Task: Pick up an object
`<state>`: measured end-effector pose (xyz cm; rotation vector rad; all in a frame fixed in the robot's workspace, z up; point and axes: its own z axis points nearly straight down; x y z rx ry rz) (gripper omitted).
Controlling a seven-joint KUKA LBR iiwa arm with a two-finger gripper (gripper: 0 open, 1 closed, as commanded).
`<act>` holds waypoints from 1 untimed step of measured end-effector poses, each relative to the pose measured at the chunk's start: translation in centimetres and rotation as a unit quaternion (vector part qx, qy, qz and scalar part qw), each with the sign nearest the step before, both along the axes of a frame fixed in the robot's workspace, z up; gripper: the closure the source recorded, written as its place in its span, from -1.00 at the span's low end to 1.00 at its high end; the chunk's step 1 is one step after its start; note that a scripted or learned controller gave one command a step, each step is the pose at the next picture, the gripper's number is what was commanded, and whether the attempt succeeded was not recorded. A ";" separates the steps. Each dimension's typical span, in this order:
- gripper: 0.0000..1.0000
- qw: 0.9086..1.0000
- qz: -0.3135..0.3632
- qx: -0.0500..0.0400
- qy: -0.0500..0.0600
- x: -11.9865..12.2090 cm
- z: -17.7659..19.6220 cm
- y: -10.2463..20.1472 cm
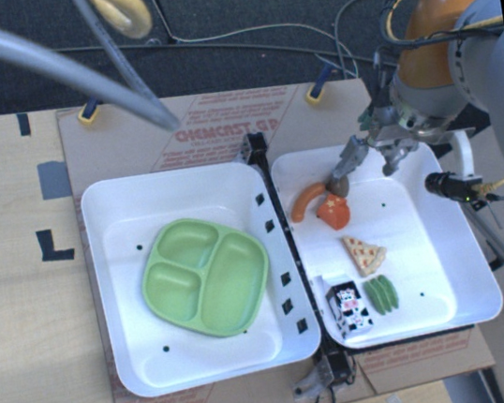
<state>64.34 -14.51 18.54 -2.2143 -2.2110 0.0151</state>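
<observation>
The right bin (466,295) holds an orange sausage (306,200), a red tomato-like piece (334,214), a pizza slice (365,253), a green pea pod (381,294) and a small black-and-white box (348,309). My gripper (364,171) hangs over the far part of this bin, open, with nothing between its fingers. Its left fingertip (338,183) sits right at the red piece's upper edge, near the sausage's right end. I cannot tell whether it touches either one.
The left bin (108,219) carries a green divided plate (207,275). A black divider (282,238) runs between the bins. A grey pole (50,62) crosses the upper left, and cables (463,183) trail off the bench's right side.
</observation>
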 end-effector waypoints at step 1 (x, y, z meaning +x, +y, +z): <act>-1.00 1.000 0.002 -0.001 -0.007 0.3 0.8 0.0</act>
